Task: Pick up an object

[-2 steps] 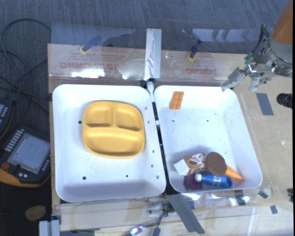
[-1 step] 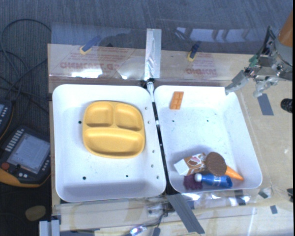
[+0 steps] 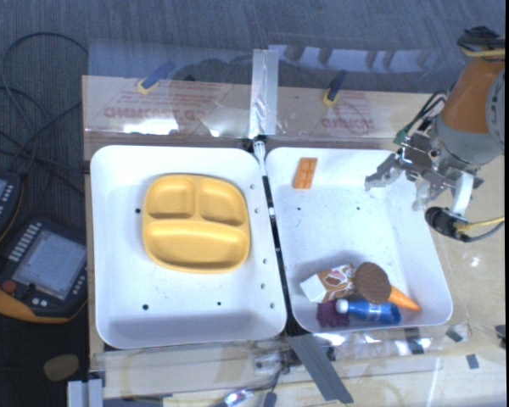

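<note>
On the far left, on the dark grey carpet (image 3: 195, 15), lies an orange-and-black teach pendant (image 3: 36, 270) with its screen up, black cables (image 3: 42, 83) looping away behind it. The bench (image 3: 390, 108) is pale wood under clear plastic sheeting, with two small blue-and-yellow clips near its back edge and a metal strip running down to where the bins meet.

The left bin (image 3: 119, 312) holds a yellow divided plate (image 3: 197, 223) with three compartments, lying flat near the bin's middle. The right bin (image 3: 407, 253) touches it along the centre seam. A small orange rectangular block (image 3: 304, 174) lies near that bin's back left corner, well apart from everything else. In the front of the bin a cluster sits packed together: a white-and-brown wrapped packet (image 3: 329, 283), a dark purple thing (image 3: 327, 314), a blue bottle (image 3: 371, 312) lying on its side, a brown disc (image 3: 372, 282) and an orange carrot-like cone (image 3: 404, 298) pointing toward the right wall.

At the right, the grey arm with its orange band (image 3: 471, 100) reaches over the bin's back right corner. The gripper (image 3: 405, 179) hangs above the bin floor with its two fingers spread apart, nothing between them, far from the cluster and well right of the orange block.
</note>
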You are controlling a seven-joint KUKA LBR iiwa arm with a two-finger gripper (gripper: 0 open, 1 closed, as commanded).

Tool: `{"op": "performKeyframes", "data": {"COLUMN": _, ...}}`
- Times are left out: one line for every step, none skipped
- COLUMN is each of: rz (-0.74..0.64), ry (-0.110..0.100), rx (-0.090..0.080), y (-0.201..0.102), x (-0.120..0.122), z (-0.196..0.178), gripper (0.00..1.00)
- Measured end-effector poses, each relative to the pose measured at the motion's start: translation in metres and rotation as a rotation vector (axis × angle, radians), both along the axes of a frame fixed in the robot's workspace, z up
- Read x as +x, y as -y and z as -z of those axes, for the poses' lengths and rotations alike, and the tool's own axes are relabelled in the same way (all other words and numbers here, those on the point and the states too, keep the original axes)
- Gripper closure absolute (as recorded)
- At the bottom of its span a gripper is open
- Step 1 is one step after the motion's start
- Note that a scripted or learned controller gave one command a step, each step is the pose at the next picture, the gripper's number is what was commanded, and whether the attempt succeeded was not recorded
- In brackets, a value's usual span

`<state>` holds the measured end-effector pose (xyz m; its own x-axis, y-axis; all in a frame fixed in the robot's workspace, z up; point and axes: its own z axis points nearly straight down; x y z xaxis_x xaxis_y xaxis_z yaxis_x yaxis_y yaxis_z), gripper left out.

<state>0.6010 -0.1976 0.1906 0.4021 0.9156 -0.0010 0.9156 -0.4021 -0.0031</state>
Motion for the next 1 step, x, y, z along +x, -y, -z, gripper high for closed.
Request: {"op": "performKeyframes", "data": {"rz": -0.009, "ry": -0.001, "rx": 0.001, "y": -0.0326, "x": -0.0374, "z": 0.0889, "gripper": 0.0}}
